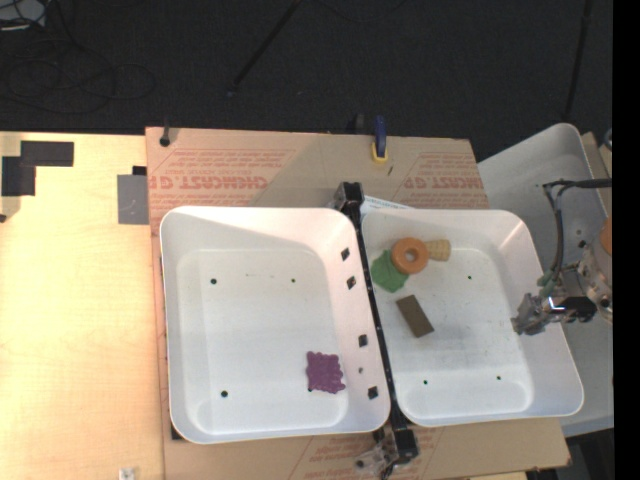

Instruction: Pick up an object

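The right bin (500, 393) holds an orange ring (409, 255) lying on a green block (388, 271), with a tan piece (438, 250) just to the ring's right. A brown block (414, 316) lies a little below them. In the left bin (190, 368) a purple object (324, 372) rests near the front right corner. My gripper (532, 320) hangs at the right bin's right rim, well to the right of the brown block, with nothing seen between its fingers.
Both bins stand on a cardboard sheet (260, 173) on a light wooden bench (70, 308). A black clip strip (360, 298) joins the bins down the middle. Cables (555, 228) hang by the arm at the right.
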You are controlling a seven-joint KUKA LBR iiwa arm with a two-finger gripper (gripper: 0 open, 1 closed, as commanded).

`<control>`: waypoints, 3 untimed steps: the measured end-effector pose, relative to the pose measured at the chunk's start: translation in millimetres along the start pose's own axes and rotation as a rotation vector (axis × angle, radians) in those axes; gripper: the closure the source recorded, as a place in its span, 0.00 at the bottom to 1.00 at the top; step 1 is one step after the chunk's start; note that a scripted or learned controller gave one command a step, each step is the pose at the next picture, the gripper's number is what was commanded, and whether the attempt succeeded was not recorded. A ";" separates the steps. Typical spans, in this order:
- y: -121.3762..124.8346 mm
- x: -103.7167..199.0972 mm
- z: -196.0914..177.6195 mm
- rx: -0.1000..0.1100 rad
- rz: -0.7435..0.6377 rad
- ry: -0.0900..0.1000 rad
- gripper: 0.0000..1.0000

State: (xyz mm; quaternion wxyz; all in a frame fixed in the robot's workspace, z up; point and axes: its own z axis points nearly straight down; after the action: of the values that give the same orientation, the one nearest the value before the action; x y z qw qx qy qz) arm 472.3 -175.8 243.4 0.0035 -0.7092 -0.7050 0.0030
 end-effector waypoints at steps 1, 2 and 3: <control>1.4 -38.0 132.9 0.004 -0.004 0.002 1.00; 3.0 -39.6 115.7 -0.005 0.003 0.001 1.00; 2.4 -40.9 106.4 -0.004 0.009 0.001 1.00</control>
State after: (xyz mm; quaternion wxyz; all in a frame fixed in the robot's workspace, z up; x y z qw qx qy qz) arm 473.5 -216.7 137.0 0.0024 -0.7123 -0.7019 0.0011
